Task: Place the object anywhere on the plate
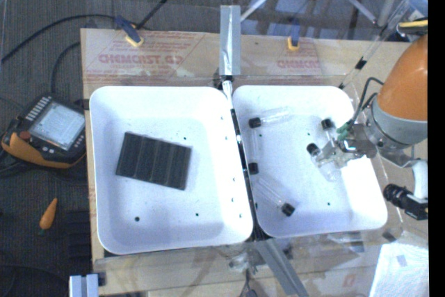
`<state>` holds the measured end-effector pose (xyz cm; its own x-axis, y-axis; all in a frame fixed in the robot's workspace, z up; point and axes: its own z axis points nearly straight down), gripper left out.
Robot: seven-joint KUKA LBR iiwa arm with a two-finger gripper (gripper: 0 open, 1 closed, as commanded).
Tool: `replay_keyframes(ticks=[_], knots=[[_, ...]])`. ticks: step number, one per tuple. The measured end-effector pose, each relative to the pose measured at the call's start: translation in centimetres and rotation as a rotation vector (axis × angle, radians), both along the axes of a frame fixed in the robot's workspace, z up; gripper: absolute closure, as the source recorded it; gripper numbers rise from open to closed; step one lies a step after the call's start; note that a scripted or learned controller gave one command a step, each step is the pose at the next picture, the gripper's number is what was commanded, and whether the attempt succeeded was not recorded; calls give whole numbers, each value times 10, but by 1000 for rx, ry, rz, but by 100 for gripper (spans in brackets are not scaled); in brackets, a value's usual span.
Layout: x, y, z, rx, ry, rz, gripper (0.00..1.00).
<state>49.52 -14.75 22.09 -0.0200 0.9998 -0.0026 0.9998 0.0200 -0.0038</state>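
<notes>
The claw [342, 147] hangs over the right side of the right bin [299, 181], close to its right wall. Whether it is spread or pressed together cannot be told from this angle.

Just beside it, on its left and partly under it, lies a clear vial [324, 162] with a black cap [312, 148]. The glass is hard to trace against the white floor, so whether the claw touches it cannot be told. The vial lies flat on a diagonal, its cap towards the bin's far left and its clear end towards the near right corner.

Four more capped vials share this bin:
- a second vial [327, 124] lies near the far right corner
- a third vial [272, 117] lies towards the far left corner, its long axis roughly along the far wall
- a fourth vial [253, 167] lies against the left wall
- a fifth vial [278, 199] lies slanted near the near edge

The black ribbed plate [153, 161] lies in the middle of the left bin [139, 104], well apart from the claw. It is slightly skewed and its ribs run across its short side.

The brown board [174, 45] behind the bins carries red lettering in two places. It appears reversed and is too blurred to read surely. No label can be made out on the vials or the plate.
</notes>
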Motion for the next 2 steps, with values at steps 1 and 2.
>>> replay_keyframes(ticks=[1,2], knots=[[-11,102,70,1,-1,-70,100],[75,174,213,0,-3,-13,100]])
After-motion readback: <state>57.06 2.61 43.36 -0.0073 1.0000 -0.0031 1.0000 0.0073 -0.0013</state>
